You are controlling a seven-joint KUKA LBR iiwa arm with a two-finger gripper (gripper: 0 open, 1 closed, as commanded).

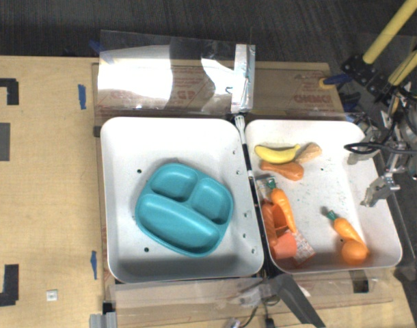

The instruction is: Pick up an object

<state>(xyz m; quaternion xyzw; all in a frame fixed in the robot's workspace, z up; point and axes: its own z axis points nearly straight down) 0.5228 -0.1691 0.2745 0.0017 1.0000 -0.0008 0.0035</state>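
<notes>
Hovering at the frame's right edge, the gripper (377,191) looks empty, though I can't tell how it's set. Nothing's grabbed yet; nearest pick is the carrot (344,229), lower right, so it needs to swing over and drop.
</notes>
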